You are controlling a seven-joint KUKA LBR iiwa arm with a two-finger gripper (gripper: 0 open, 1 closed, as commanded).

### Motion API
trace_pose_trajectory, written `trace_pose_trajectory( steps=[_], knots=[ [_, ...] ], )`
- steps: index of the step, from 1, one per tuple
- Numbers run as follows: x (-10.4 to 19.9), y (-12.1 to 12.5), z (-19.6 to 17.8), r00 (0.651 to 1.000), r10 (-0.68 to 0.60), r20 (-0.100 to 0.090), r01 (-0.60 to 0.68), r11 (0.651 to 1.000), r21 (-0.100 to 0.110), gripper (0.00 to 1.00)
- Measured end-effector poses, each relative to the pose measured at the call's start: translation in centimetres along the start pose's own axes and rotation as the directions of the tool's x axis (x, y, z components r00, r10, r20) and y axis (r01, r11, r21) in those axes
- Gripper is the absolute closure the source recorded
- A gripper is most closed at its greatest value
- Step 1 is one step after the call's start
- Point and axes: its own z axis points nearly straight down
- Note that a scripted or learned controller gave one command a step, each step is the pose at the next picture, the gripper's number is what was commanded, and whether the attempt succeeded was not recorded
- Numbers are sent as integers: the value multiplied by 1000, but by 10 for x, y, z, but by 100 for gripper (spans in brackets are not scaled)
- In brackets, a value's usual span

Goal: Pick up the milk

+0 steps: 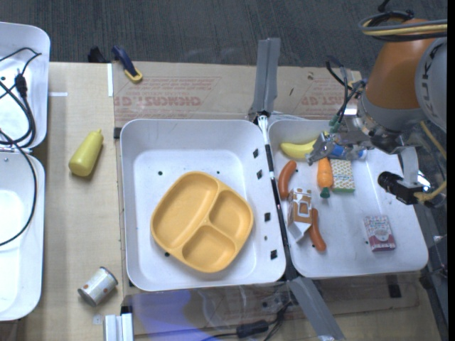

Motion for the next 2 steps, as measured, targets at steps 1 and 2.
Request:
trace_pose_trajectory(
  steps=[1, 2],
  knots=[
    [143, -64, 1, 995, 102, 0, -102, 995, 4, 0],
    [96, -110, 1, 1000, 6, -1, -6, 1000, 4, 0]
  ],
)
